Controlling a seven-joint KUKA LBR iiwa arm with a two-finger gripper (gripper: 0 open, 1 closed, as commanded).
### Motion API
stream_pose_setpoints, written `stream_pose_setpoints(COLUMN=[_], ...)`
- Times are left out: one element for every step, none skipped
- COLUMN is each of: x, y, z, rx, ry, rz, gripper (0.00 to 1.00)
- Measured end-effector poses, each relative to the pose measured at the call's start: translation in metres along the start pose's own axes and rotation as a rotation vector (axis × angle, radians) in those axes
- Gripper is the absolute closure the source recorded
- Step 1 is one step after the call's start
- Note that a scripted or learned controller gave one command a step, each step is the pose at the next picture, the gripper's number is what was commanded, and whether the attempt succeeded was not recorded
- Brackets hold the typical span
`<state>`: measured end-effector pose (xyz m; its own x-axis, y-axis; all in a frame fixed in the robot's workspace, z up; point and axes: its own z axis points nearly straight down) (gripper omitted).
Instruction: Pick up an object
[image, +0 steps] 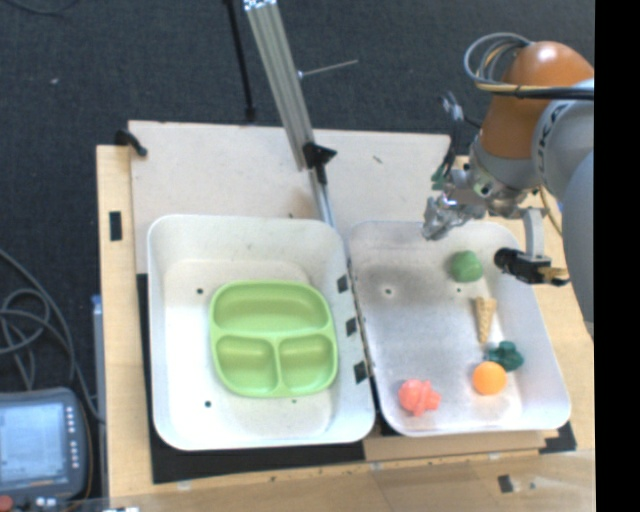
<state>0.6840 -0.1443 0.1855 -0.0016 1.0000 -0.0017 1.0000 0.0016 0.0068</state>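
The gripper (437, 226) hangs over the back edge of the right bin (400, 320), up and left of a green ball (465, 266). Nothing shows between its fingers. Farther toward the front of that bin lie a tan cone (485, 317), a dark green toy (506, 355), an orange ball (489, 378) and a pink-red lumpy toy (419, 396).
The left bin (175, 300) holds a light green divided plate (272, 336). A slanted metal pole (290, 95) rises behind the bins, ending at a black clamp (318, 156). The middle and left of the right bin's floor is bare.
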Motion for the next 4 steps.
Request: stream_pose_setpoints(x=[0.007,0.008,0.062,0.120], y=[0.002,0.004,0.002,0.002], z=[-0.049,-0.094,-0.098,-0.082], rx=[0.000,0.000,0.006,0.008], ry=[0.000,0.000,0.002,0.003], rz=[-0.002,-0.003,-0.005,-0.005], gripper=[1.00,1.00,1.00,1.00])
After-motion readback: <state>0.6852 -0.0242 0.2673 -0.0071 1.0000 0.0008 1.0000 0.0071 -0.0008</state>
